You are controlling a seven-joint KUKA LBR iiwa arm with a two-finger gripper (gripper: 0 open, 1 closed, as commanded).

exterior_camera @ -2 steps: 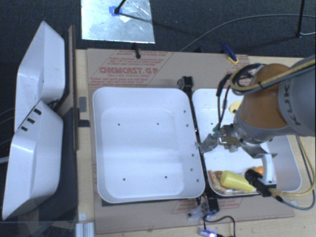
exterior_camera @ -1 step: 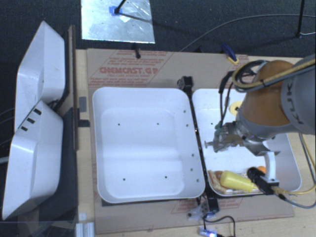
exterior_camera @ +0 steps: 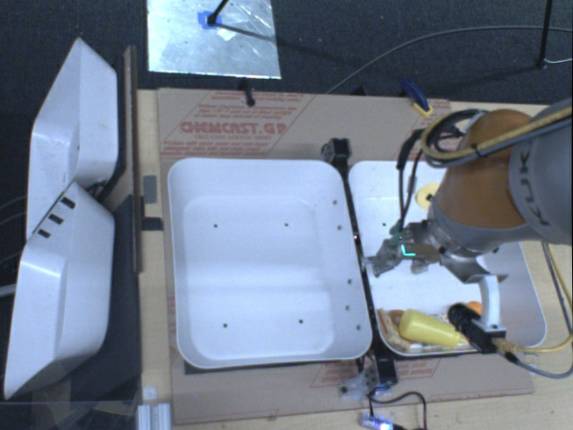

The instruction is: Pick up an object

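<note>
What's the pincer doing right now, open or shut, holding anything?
Pincer: cannot be told, open or closed. It is low over the right bin, apart from the yellow object.

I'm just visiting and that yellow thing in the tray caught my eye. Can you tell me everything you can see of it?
The yellow object looks smooth and glossy, probably plastic, rounded and tapering toward one end. It lies on its side on the floor of the right-hand bin, close to the near wall. The gripper hangs apart from it, not touching. Robot hardware hides its right end.
</note>
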